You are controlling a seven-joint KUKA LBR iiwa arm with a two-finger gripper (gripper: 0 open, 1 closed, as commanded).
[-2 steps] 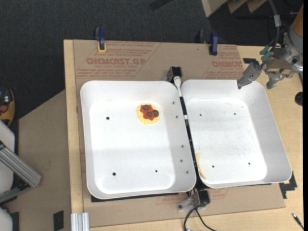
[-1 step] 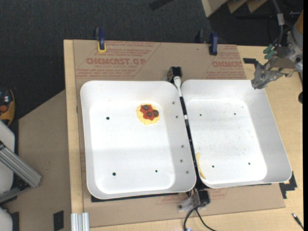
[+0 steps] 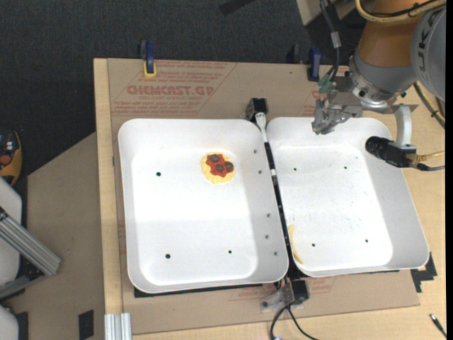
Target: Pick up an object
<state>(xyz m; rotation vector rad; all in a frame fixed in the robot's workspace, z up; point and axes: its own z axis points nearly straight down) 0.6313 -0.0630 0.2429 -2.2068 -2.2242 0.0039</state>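
Two shallow white bins sit side by side on a brown board on the table. In the left bin (image 3: 141,211), toward its upper middle, lies the one loose object: a small round yellow piece with red and dark spots on top (image 3: 218,168), flat on the bin floor and well apart from every wall. The right bin (image 3: 354,211) has a bare white floor, with a pale yellowish patch at its lower left corner, against the divide between the bins.

The arm comes in at the upper right of the frame, its orange band showing above the grey wrist. The gripper (image 3: 324,124) hangs over the upper edge of the right bin, near its upper left corner, far from the yellow piece across the divide. Whether it is released or clenched cannot be told from this view; nothing is seen in its grasp.

A black cylindrical part (image 3: 386,151) juts from a bracket just right of the gripper, over the right bin's upper right area. Two blue clamps (image 3: 148,52) grip the board's upper edge.
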